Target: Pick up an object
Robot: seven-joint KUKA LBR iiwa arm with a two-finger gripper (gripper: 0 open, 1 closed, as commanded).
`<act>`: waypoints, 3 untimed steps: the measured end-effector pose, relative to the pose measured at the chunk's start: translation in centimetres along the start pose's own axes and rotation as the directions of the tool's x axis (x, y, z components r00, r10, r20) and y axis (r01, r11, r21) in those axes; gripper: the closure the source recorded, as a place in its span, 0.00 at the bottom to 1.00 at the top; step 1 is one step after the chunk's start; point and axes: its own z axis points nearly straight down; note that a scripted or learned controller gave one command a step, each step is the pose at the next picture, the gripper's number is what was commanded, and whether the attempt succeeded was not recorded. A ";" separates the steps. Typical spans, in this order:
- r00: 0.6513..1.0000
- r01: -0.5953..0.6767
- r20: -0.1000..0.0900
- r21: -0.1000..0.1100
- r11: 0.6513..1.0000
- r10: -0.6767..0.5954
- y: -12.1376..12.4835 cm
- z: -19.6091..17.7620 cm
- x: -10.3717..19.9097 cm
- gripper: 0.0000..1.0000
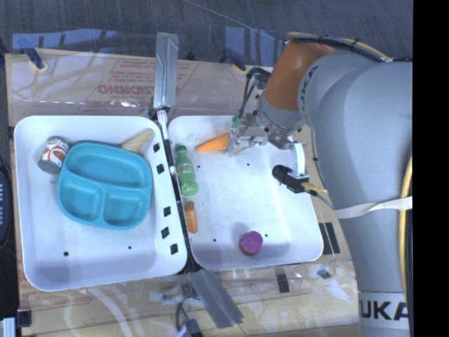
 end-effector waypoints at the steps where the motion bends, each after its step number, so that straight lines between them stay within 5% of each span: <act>1: 1.000 0.000 0.000 0.000 1.000 0.000 0.0 0.0 0.0 0.00; 2: 1.000 0.004 -0.001 0.001 1.000 -0.004 0.1 -1.0 0.1 1.00; 3: 1.000 0.004 0.000 0.001 1.000 -0.004 0.0 -1.0 0.1 0.00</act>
